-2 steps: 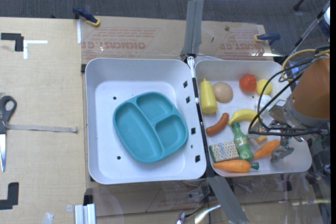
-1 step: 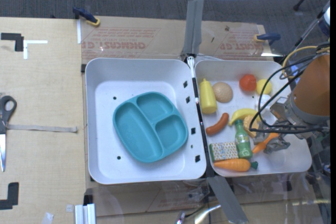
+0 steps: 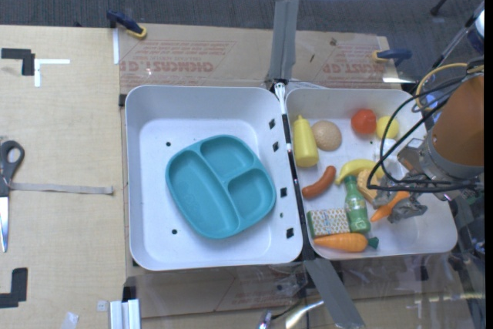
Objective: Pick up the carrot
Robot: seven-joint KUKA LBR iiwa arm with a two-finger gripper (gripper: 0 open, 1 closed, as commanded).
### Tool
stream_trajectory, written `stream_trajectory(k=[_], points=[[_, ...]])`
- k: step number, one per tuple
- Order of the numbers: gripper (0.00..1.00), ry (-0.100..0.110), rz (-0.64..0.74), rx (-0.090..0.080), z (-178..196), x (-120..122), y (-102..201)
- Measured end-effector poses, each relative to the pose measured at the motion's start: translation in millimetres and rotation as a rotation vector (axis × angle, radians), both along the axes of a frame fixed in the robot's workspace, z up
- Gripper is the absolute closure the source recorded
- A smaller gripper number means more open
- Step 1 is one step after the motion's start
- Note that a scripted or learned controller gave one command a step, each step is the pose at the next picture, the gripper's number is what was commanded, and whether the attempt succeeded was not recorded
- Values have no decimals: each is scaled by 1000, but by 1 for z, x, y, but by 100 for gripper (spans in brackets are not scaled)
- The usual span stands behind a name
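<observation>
A robotics lab: two white bins [image 3: 139,189] sit clamped to a cardboard-covered bench [image 3: 62,112], one holding a teal divided plate [image 3: 221,186], the other plastic toy food [image 3: 339,173], with scissors [image 3: 8,173] and tape marks [image 3: 19,62] nearby on the surface.

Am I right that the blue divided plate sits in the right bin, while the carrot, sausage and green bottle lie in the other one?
Not quite: the camera view shows the blue divided plate in the left bin. The carrot, sausage and green bottle lie in the right bin, so they are indeed in the other one.
</observation>
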State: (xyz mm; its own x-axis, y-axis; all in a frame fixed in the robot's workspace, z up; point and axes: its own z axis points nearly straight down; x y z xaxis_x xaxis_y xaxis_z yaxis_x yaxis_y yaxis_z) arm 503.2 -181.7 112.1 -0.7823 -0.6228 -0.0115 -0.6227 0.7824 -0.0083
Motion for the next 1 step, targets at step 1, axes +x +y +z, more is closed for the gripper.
stream_trajectory(k=[1], points=[[100, 8, -333, 3, 64, 30, 65]])
